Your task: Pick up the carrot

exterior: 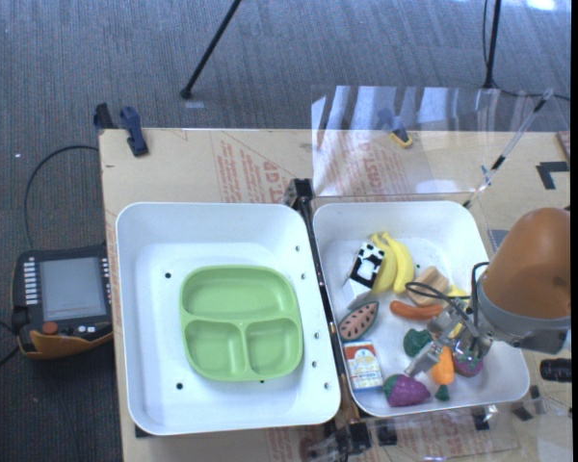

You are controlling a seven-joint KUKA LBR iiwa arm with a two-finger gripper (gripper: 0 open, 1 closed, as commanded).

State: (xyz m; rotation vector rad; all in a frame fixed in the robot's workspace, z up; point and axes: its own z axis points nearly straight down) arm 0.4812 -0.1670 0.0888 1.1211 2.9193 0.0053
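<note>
Jaws (446, 349) hang low in your right bin (419, 215), apparently pinching an orange piece (445, 365), probably the carrot, ready to lift.

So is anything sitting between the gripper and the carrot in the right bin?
Nothing visible. The gripper is right over the carrot, near the right bin's front edge. A green toy and a purple one crowd its sides but don't cover it.
</note>
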